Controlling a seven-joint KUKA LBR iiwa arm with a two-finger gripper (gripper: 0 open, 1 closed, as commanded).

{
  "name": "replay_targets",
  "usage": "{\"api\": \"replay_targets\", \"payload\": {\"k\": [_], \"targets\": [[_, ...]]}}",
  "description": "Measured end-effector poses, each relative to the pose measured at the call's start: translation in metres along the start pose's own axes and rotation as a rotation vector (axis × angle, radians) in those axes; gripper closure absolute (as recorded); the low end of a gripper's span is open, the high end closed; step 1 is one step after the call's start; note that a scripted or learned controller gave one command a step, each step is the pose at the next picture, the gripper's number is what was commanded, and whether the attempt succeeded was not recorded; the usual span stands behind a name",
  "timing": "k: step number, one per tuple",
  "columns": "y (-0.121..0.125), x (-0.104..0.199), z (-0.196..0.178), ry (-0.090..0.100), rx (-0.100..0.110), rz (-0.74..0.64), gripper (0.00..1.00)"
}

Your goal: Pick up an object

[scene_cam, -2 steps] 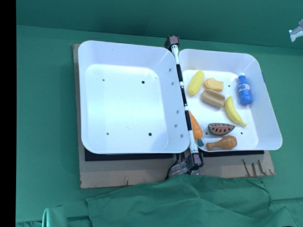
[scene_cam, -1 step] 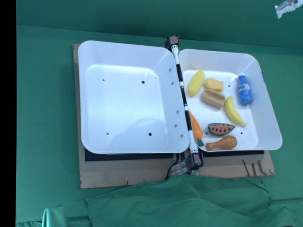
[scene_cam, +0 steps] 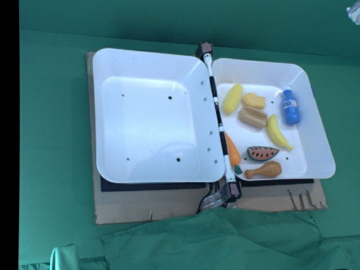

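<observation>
The right white bin (scene_cam: 316, 145) holds several toy foods. A yellow corn cob (scene_cam: 233, 98) lies near its left wall, with an orange-yellow piece (scene_cam: 254, 100) and a brown hot dog bun (scene_cam: 252, 117) beside it. A blue bottle (scene_cam: 290, 106) lies at the right, and a banana (scene_cam: 278, 133) just below it. Along the front are an orange carrot (scene_cam: 232, 149), a watermelon slice (scene_cam: 262, 153) and a chicken drumstick (scene_cam: 264, 171). A small pale grey bit of the gripper (scene_cam: 354, 13) pokes in at the top right edge, far above the bins.
The left white bin (scene_cam: 152, 117) sits beside the right one. A black-and-white rod (scene_cam: 214, 103) runs along the seam between them. Both rest on brown cardboard (scene_cam: 129, 207) over green cloth (scene_cam: 225, 243), which is wrinkled at the front.
</observation>
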State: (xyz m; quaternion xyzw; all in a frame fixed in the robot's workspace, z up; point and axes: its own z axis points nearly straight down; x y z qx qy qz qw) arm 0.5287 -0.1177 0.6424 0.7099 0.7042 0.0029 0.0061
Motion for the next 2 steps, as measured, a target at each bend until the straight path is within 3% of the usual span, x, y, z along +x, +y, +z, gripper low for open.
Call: {"api": "replay_targets", "payload": {"k": [2], "targets": [[-0.001,-0.002,-0.027,-0.004,-0.012,0.009,1.0]]}}
